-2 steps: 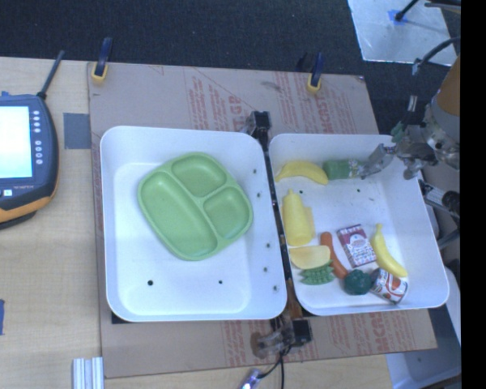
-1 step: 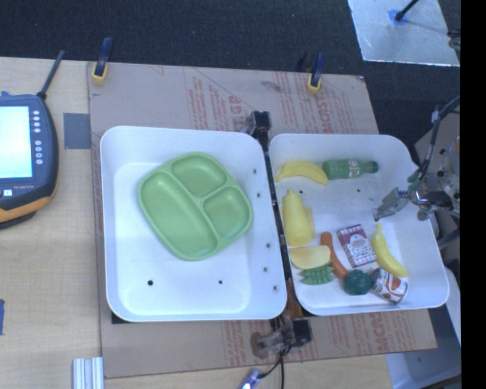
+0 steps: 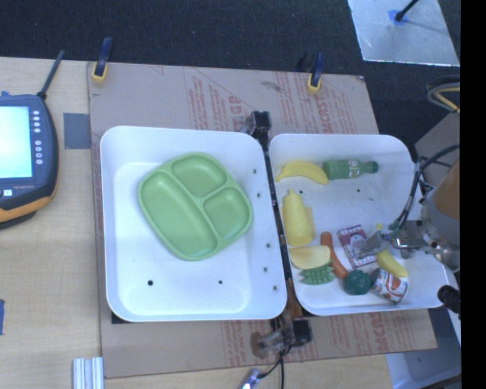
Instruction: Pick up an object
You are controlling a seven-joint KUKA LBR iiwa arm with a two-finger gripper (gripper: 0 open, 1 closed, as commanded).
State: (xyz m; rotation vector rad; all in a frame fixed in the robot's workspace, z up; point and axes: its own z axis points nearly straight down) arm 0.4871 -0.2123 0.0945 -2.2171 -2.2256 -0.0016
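Scanning from the left bin (image 3: 117, 217): it carries a green, smooth, three-compartment plastic plate (image 3: 195, 205) near its centre. The right bin (image 3: 405, 156) carries a curved yellow banana (image 3: 301, 171) and a green bottle (image 3: 350, 168) along its far edge, a yellow squeeze bottle (image 3: 296, 217) by the left wall, and a printed card (image 3: 355, 243) with mixed toy food toward the near right corner. The gripper (image 3: 386, 241) sits at the right wall, just right of the card. Its opening cannot be judged. Nearest candidates lie immediately left and nearward.
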